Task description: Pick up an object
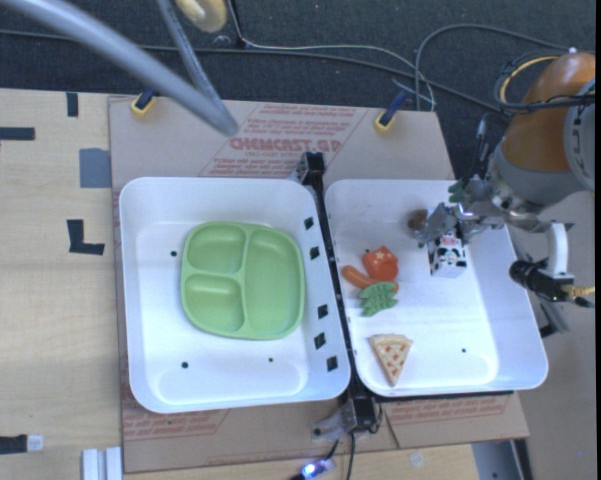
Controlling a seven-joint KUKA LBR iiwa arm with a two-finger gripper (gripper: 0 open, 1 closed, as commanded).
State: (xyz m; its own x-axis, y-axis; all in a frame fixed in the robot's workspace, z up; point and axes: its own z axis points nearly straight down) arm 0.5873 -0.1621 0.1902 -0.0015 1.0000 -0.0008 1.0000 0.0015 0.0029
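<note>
- Over the right bin (pixel 500 363), I see my jaws (pixel 446 230) low above a small black-and-white cow toy (pixel 447 257).
- I cannot tell whether the jaws are apart or together.
- Nearby lie a toy tomato (pixel 381 261), carrot (pixel 356 277), green leaf (pixel 378 297) and pizza slice (pixel 391 355).
- A green divided plate (pixel 244 279) sits in the left bin (pixel 155 368).

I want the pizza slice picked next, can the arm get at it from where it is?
Probably yes: the pizza slice lies alone in the right bin, apart from the other toys, and the pincer hangs over that bin.
</note>
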